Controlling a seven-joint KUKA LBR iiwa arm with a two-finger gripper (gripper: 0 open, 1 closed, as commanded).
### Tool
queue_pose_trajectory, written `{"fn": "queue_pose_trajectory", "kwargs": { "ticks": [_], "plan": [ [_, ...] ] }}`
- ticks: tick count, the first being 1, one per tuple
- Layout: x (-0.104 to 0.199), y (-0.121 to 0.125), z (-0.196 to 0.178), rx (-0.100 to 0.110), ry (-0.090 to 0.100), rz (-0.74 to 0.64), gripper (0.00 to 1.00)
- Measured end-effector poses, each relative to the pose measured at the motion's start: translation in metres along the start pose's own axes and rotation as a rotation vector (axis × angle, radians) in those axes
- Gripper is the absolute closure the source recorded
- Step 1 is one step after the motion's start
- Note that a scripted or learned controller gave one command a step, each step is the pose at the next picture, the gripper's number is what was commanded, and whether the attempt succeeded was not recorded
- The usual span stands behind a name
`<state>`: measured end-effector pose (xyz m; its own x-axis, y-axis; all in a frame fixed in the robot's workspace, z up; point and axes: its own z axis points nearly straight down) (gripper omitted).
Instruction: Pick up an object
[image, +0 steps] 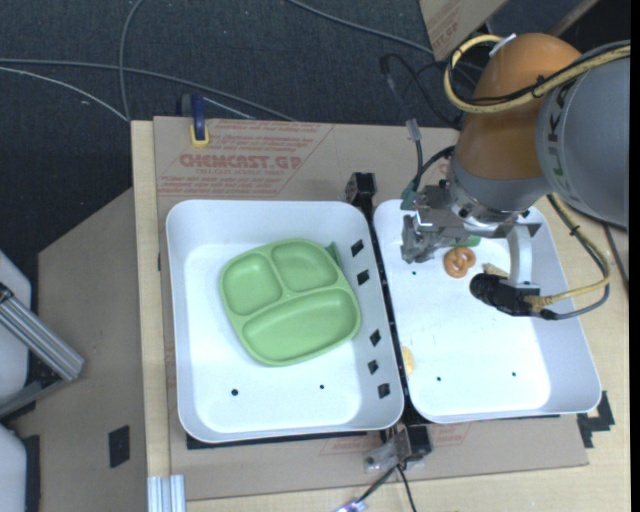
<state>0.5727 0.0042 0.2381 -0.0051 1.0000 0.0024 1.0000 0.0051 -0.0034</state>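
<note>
Now we're over the right-hand shallow white bin (485, 365), where the grey arm with the orange band (515, 105) reaches in from the right and hangs low above the bin's far left corner. The claw (413, 247) points down close to the bin floor, next to the divider between the two bins. Whether it is released or clenched, I cannot tell from this angle, and nothing can be made out in its grip. Just to its right lies the small tan ring-shaped piece (459, 262), flat on the white floor, close beside the claw but apart from it. Nearer to us, against the same bin's left wall, sits a tiny yellowish speck (407, 361), too small to identify. Across in the left-hand shallow white bin (205, 385), a pale green plastic plate with three compartments (290, 302) lies flat around the middle, turned at a slight angle, well apart from the arm. Both bins rest on a brown cardboard sheet with red lettering (250, 150) spread over the counter.
</note>
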Motion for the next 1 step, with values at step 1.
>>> {"fn": "queue_pose_trajectory", "kwargs": {
  "ticks": [1],
  "plan": [
    [0.0581, 0.0191, 0.0126, -0.004, -0.001, -0.001, 1.00]
  ]
}}
